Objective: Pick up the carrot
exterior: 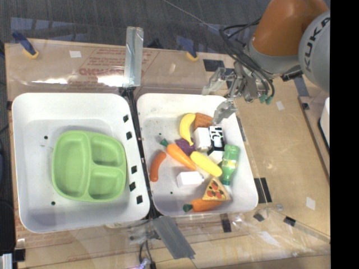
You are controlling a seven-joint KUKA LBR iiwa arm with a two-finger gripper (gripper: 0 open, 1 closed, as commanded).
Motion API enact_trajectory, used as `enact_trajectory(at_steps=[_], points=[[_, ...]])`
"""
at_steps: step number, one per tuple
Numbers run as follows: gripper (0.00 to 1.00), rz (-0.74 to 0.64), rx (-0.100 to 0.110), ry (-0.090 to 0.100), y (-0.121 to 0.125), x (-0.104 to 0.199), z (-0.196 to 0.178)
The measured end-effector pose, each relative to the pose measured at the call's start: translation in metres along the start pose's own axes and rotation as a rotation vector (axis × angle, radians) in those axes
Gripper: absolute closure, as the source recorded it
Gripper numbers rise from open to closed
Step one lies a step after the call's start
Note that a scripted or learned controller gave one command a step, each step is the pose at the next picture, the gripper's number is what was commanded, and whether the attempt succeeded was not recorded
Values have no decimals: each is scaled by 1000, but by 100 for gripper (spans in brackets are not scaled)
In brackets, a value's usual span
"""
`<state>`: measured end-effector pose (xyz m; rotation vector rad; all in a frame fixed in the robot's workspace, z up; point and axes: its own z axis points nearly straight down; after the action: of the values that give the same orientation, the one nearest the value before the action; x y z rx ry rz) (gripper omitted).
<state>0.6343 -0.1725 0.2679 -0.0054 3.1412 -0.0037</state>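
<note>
On the counter [291, 150], the carrot [179, 153] lies in the right bin [147, 108]; the gripper [224, 97] hovers above, spread wide, holding nothing.

Arm [314, 32]: grey casing with black lettering, broad orange band above wrist. Black cables loop beside wrist. Gripper [227, 102]: bare metal fingers, small green fitting at side.

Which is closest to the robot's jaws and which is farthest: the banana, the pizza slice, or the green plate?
Measured from the gripper:
1. Banana, just left of it, right bin's top.
2. Pizza slice, lower down, right bin's bottom.
3. Green plate, far away, left bin.
</note>
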Motion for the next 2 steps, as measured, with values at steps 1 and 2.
enact_trajectory(at_steps=[1, 2], points=[[0, -198, -4, 3, 33, 42, 130], [0, -102, -5, 3, 84, 82, 177]])
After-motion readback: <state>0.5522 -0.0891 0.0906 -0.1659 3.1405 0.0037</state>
